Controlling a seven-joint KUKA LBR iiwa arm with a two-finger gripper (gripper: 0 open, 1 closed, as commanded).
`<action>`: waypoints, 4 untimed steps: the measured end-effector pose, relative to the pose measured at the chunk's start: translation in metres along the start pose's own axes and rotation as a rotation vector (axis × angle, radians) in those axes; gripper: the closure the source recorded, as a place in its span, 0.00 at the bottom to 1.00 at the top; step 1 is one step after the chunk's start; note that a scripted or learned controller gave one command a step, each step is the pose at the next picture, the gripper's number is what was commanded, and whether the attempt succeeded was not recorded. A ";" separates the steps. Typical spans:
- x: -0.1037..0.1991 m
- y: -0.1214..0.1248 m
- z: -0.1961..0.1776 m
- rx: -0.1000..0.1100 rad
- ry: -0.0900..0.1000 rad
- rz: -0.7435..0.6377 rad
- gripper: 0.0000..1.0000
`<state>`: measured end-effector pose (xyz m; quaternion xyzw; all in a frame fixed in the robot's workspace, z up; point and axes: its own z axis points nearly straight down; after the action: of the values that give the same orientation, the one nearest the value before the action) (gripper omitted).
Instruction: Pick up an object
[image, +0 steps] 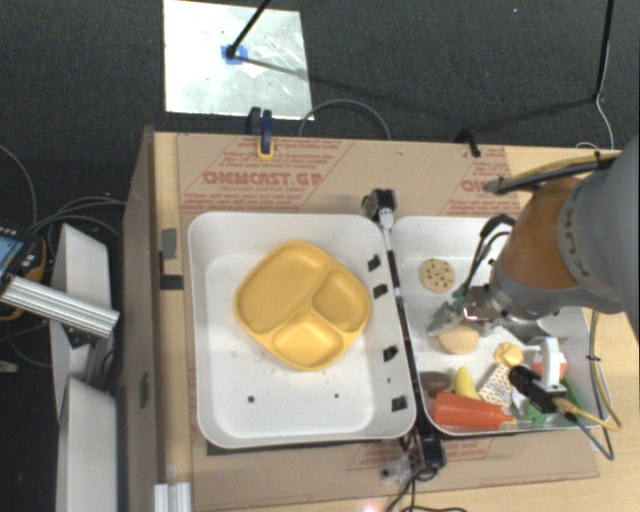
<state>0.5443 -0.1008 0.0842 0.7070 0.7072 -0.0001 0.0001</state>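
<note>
Now the end effector hangs low in the right bin, just at ten o'clock of a tan bread roll; its grip state I cannot tell. At twelve o'clock lies a cookie

Yellow divided plate, left bin

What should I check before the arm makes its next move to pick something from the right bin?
1. Tool over the right white bin: ok.
2. Target close: pale tan bun-shaped toy lies just below the tool: ok.
3. Finger opening: cannot tell.
4. Anything held already: cannot tell.
5. Round speckled cookie lies apart from the bun: ok.
6. Orange carrot-shaped toy crowded among items at the near wall: not ok.
</note>
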 end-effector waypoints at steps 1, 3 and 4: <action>-0.028 -0.006 -0.034 -0.004 -0.002 0.001 0.00; -0.024 -0.036 0.002 -0.002 -0.001 0.004 0.00; -0.046 0.051 -0.068 -0.015 -0.005 -0.006 0.00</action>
<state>0.5951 -0.1464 0.1522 0.7049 0.7092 0.0034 0.0071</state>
